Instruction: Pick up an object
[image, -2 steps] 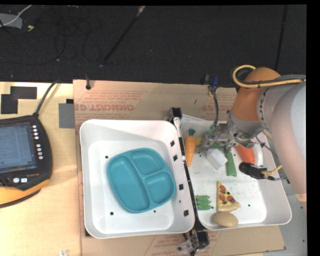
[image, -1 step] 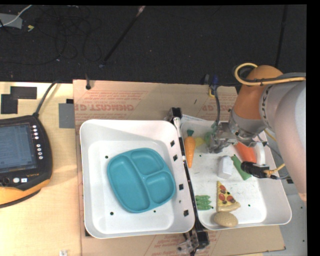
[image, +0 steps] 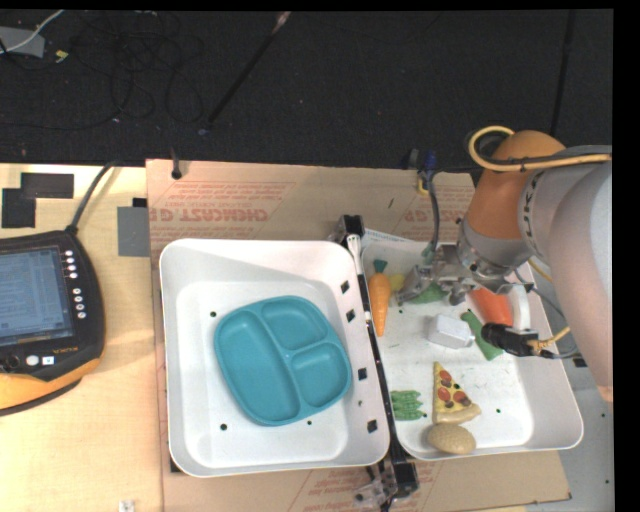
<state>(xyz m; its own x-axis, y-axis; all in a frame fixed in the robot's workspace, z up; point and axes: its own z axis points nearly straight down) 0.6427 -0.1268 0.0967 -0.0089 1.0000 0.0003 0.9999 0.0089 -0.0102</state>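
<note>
Potato (image: 451, 438) and pizza slice (image: 452, 392) lie loose for picking, while the pincer (image: 447, 281) hangs low; its spread I cannot tell.

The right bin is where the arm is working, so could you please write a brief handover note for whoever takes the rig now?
Gripper: low over the far end of the right bin; what it holds, if anything, cannot be told.
Right bin: carrot by the left wall, white block, pizza slice, potato, green piece.
Left bin: teal plate.
Done: no pick confirmed.
Left: grasp and lift an object.
</note>
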